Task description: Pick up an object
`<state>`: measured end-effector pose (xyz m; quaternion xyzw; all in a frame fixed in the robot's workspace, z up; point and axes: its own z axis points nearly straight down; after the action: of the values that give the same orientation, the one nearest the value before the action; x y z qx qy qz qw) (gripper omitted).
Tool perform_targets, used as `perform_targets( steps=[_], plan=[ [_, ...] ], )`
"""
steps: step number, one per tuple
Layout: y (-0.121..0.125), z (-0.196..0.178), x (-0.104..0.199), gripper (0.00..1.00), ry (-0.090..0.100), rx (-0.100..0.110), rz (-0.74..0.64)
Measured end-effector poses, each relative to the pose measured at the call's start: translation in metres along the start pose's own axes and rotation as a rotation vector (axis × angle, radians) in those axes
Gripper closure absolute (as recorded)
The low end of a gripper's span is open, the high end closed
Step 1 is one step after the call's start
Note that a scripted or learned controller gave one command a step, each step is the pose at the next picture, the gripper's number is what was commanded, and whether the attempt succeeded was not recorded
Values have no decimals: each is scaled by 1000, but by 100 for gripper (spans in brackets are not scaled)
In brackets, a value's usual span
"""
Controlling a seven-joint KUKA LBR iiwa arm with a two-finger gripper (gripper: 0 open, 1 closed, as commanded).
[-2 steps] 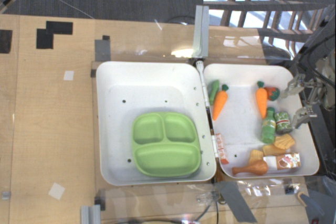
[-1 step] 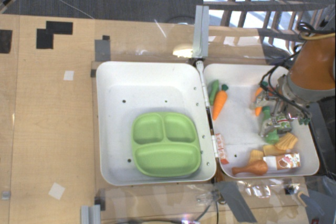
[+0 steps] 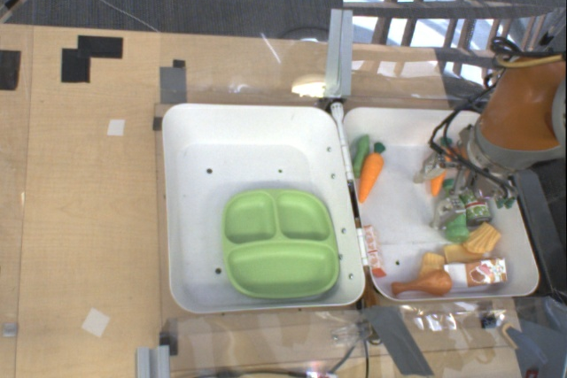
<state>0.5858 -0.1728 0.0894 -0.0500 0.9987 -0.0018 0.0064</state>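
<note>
Two white bins are sitting side by side, and we are working over the right bin (image 3: 400, 257), where the toy food lies. Our gripper (image 3: 464, 206) is hanging low over a cluster at that bin's right side: a green piece (image 3: 456, 228), a ridged yellow piece (image 3: 484, 238) and a small carton (image 3: 482, 273) just below. We are not able to tell how the claw stands, since wiring and clutter are hiding it. To do this well, we are judging that it should be settling on one piece, not straddling two. The carrot (image 3: 369, 173) looks smooth and tapered; the drumstick (image 3: 425, 283) glossy and rounded. A green sectioned plate (image 3: 280, 243) is resting in the left bin (image 3: 204, 146).
</note>
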Motion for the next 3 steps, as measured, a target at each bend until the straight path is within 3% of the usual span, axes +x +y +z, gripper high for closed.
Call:
perform_targets(
  steps=[1, 2, 3],
  plan=[
    [0, 1, -35, 0, 0, -1, -76],
    [1, -15, -40, 100, -14, 4, -82],
    [-17, -149, 2, 100, -11, 5, -25]
  ],
)
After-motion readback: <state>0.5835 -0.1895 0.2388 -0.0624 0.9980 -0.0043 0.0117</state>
